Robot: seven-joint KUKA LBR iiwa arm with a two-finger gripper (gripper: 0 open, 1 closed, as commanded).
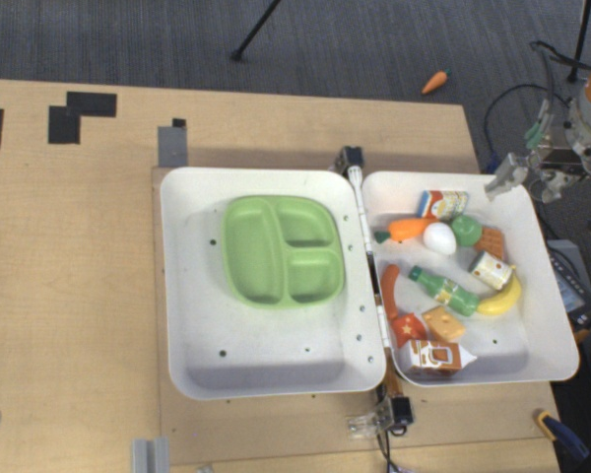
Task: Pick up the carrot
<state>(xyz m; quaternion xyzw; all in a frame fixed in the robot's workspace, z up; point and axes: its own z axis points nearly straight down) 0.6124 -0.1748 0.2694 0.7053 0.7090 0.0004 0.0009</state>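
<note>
the carrot (410,231) lies in the right bin (547,294), near its 10 o'clock corner, its green tip pointing toward the divider between the bins. a white egg (439,238) touches it at 4 o'clock, and a green ball (465,230) sits just beyond the egg. a small carton (443,203) lies at the carrot's 1 o'clock. lower in the same bin are a green bottle (443,292), a banana (502,300), a sausage (389,289) and a juice box (435,356) — all crowded together.

the left bin (192,294) holds a green tray (282,250) with three compartments.

the hand (517,170) hovers over the right bin's 1 o'clock corner, well apart from the carrot; whether it is released or clenched i cannot tell — nothing shows between its tips. another small orange thing (433,83) lies on the floor beyond the table (69,294), at 12 o'clock.
</note>
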